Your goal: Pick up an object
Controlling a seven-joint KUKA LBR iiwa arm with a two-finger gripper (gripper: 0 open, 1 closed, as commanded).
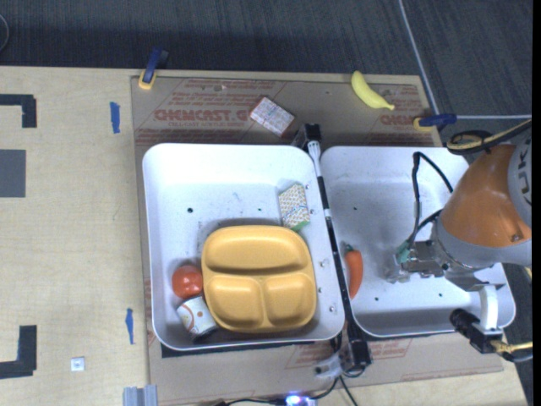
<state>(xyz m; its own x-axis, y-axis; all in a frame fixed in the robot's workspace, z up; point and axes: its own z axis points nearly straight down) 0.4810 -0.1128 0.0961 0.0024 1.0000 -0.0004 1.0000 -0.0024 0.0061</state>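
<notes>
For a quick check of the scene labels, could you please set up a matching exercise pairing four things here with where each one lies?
Things:
1. yellow tray
2. carrot
3. banana
4. tomato

Places:
A. on the cardboard beyond the bins
B. in the right bin, by its left wall
C. in the left bin, taking up much of its floor
D. in the left bin, beside the tray's left edge

Pairs: 1-C, 2-B, 3-A, 4-D

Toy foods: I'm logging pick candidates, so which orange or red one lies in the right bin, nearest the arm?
The orange carrot-shaped toy, against the right bin's left wall; the red tomato-like ball lies in the left bin.
</notes>
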